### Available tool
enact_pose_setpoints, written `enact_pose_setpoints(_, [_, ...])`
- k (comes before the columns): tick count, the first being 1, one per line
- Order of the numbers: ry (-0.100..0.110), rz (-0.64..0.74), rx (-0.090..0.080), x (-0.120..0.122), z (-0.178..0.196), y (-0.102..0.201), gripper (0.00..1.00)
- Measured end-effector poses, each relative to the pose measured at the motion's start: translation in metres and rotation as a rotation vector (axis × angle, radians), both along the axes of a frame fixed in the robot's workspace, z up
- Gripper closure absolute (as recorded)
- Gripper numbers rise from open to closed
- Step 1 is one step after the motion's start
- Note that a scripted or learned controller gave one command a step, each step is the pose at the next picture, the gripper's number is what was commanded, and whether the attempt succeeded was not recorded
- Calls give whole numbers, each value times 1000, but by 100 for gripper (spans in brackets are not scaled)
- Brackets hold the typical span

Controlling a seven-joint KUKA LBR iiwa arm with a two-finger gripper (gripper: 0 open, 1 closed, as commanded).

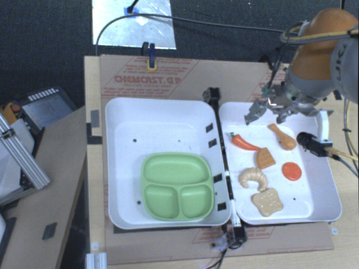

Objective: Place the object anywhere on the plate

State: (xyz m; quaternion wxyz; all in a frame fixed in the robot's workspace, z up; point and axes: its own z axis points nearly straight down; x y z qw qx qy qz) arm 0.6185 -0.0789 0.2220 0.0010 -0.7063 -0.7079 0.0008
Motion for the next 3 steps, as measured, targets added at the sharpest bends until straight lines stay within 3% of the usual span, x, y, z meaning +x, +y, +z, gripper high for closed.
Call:
enact_pose_setpoints(2, [0,-1,0,-1,-84,-3,0])
enact_pose_setpoints(3, [-7,0,-1,1,-71,-4,100])
